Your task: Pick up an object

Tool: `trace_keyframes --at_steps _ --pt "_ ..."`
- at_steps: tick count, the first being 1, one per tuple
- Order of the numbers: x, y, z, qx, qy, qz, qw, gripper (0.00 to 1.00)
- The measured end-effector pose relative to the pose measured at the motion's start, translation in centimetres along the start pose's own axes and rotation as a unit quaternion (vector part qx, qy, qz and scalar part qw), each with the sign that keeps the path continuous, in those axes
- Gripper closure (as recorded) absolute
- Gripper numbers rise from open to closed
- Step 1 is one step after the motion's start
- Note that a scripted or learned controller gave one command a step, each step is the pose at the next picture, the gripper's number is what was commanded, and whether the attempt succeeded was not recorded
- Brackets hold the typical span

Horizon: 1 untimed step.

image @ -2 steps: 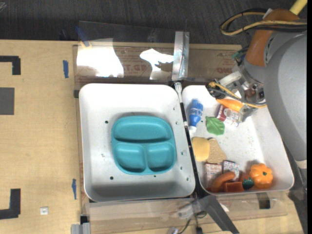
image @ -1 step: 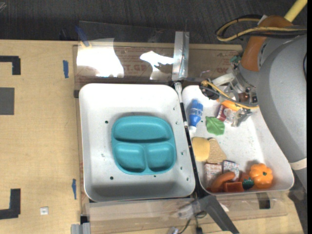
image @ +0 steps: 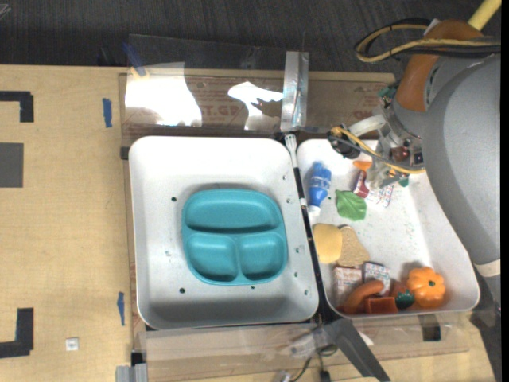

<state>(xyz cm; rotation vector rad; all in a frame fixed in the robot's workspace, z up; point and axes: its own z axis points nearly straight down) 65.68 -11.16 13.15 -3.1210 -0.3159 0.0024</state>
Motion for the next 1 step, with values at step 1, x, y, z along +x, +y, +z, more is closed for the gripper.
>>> trace_keyframes --at_steps 1 --pt "0.31 1.51 -8.65 -0.003 0.004 -0.001 1.0 1.0"
